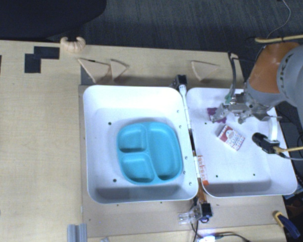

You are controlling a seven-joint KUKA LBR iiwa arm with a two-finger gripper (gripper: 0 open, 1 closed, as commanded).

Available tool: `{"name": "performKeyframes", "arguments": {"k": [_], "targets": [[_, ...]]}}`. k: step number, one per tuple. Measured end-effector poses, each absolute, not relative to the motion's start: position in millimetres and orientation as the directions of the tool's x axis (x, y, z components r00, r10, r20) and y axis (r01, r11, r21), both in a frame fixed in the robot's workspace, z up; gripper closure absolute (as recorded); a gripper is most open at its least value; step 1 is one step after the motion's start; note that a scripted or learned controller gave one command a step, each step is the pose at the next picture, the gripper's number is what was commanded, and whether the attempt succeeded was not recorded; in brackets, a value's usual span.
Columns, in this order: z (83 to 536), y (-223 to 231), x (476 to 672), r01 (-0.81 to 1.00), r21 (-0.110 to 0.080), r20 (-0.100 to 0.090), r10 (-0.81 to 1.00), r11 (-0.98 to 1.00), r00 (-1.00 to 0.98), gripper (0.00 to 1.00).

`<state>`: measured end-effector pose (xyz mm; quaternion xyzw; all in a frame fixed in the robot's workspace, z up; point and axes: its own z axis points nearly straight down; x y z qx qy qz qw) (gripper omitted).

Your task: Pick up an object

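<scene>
Hanging over the upper part of the right shallow white bin (242, 178), the gripper (236, 108) sits at the frame's right. Whether it is wide or narrow I cannot tell. The likeliest target, a small red-and-white flat packet (231, 137), lies on the bin floor just below the gripper in the frame, its long axis running upper left to lower right. A small dark purple object (214, 114) sits just beside the gripper's left and may crowd a descent. The blue divided plastic tray (150, 152) lies in the left white bin (98, 135), well apart.

Bright, even light washes out the white left bin (98, 150); shadows are faint, detail slightly soft.
</scene>
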<state>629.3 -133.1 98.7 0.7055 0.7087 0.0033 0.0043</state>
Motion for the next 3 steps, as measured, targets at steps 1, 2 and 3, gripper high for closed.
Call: {"name": "performKeyframes", "arguments": {"k": [1,2,3], "targets": [[110,-132,630.8,1.0,0.015,-0.002,1.0,0.006,-0.006,1.0],[110,-132,630.6,1.0,0.014,-0.001,1.0,0.006,-0.006,0.0],[121,-132,632.1,1.0,0.018,-0.001,1.0,0.008,-0.008,1.0]]}}
